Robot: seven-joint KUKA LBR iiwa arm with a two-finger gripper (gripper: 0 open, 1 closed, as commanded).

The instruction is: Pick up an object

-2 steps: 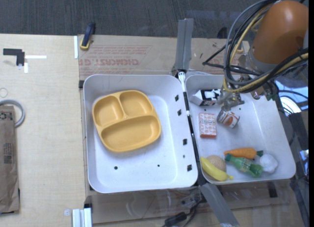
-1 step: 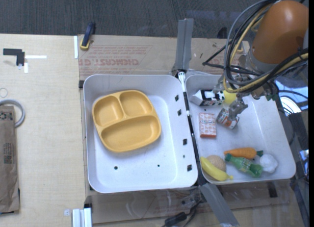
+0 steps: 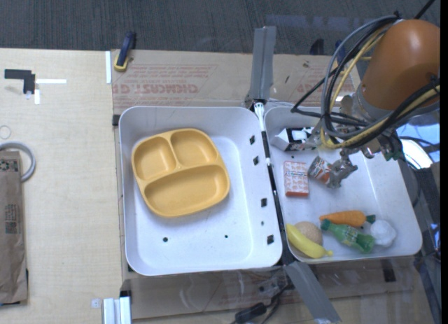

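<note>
You are looking down at a slant on two shallow white plastic bins side by side on a bench. The left bin [image 3: 140, 245] holds a yellow plastic plate with three compartments [image 3: 180, 171], lying flat toward its upper left. The grey arm with its orange band [image 3: 402, 64] reaches in from your right, trailing black and yellow cables, and hangs over the upper part of the right bin [image 3: 406, 196]. Its metal two-finger gripper [image 3: 339, 173] points down into that bin, just right of a small orange-and-white carton [image 3: 296, 178] that lies flat near the bin's left wall. A small red-and-white object [image 3: 320, 169] sits right against the gripper's left side; you cannot tell whether it is between the fingers, nor how far they are spread. Along the bin's lower edge, well apart from the gripper, lie a yellow toy banana [image 3: 306, 242], a beige rounded item [image 3: 309, 230] touching it, an orange toy carrot [image 3: 344, 218], a green bottle-like toy [image 3: 350, 236] and a white lump [image 3: 383, 232].
</note>
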